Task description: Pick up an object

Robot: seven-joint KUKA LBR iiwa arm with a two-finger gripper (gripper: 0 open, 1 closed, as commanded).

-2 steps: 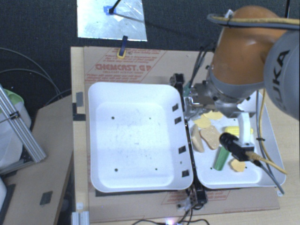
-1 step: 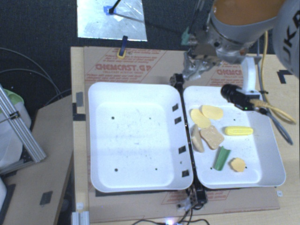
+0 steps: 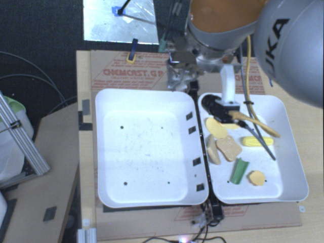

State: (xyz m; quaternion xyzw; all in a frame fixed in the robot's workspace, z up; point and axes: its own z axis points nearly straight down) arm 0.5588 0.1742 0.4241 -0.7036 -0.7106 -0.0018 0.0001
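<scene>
The right bin (image 3: 291,135) holds several small things: a yellow round piece (image 3: 216,128), a tan bread-like slice (image 3: 229,148), a beige wedge (image 3: 213,155), a green block (image 3: 239,170), a small orange-yellow lump (image 3: 257,177), a yellow bar (image 3: 257,141) and a wooden spoon-like stick (image 3: 257,122). A thin dark rod (image 3: 265,144) lies across the yellow bar. My gripper (image 3: 181,81) hangs under the grey wrist at the far edge of the bins, over the seam between them. It is well back from the objects and up off the bin floor.
The left bin (image 3: 101,135) sits beside the right one, joined along a middle divider with black clips (image 3: 195,146). A cardboard sheet (image 3: 126,72) lies under both bins. A foil sheet (image 3: 119,14) lies behind, and the arm's bulk overhangs the far right.
</scene>
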